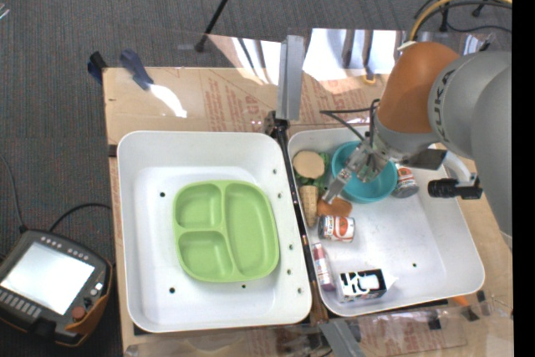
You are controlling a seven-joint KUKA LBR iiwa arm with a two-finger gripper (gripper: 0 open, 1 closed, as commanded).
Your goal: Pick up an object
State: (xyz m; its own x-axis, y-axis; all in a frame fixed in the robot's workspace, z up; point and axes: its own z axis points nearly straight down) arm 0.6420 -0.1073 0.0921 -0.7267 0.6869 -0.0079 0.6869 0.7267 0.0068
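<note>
Floor: dark grey carpet is spreading around the bench, with a stand's thin legs crossing it at the top.
Bench: brown board is showing behind the two bins, a strip of glare lying across it.
Arm: grey, with the orange band above the wrist, it is reaching in from the right and bending down over the right bin.
Left bin: it is sitting beside the right one and carrying a green divided plate (three compartments) near its middle.
Right bin: it is holding the small objects, most of them crowding its left and upper parts.
Pendant: a handheld screen is lying on the floor at lower left.
Teal bowl: it is sitting in the right bin's upper part, directly under the wrist.
Gripper: it is hanging over the bowl's left rim, just above the small can; whether the fingers are apart or together I cannot tell.
Black and white box: it is lying near the right bin's front wall.
Small can: it is lying on its side below the bowl, red and white label showing.
Round tan lid: it is resting at the bin's upper left corner.
Pink tube: it is lying along the left wall.
</note>
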